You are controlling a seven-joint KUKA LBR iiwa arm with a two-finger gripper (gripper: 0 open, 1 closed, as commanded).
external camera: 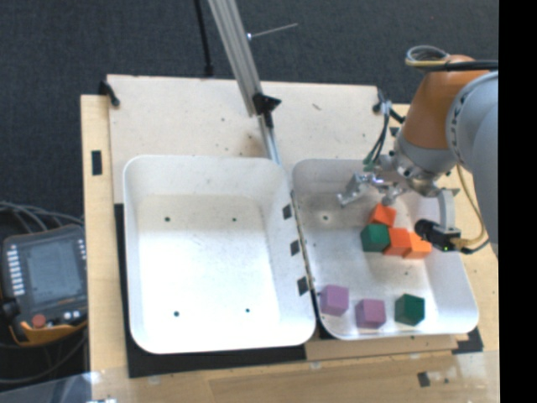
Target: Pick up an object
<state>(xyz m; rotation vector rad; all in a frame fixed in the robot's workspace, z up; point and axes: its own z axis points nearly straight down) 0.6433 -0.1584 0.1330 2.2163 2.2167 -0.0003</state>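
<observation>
The right bin (pixel 323 183) holds several small blocks. An orange block (pixel 384 215), a green block (pixel 375 238) and a second orange block (pixel 404 243) are bunched together near its middle right. Two purple blocks (pixel 335 299) (pixel 370 312) and another green block (pixel 410 309) lie in a row along the front wall. My gripper (pixel 379 190) hangs over the back of the right bin, just above and behind the upper orange block. I see nothing held in it.
The left bin (pixel 210 250) lies beside the right one, their walls meeting in the middle. A slanted metal pole (pixel 239 53) rises from the bench behind the bins. A teach pendant (pixel 42 280) sits off the bench to the left.
</observation>
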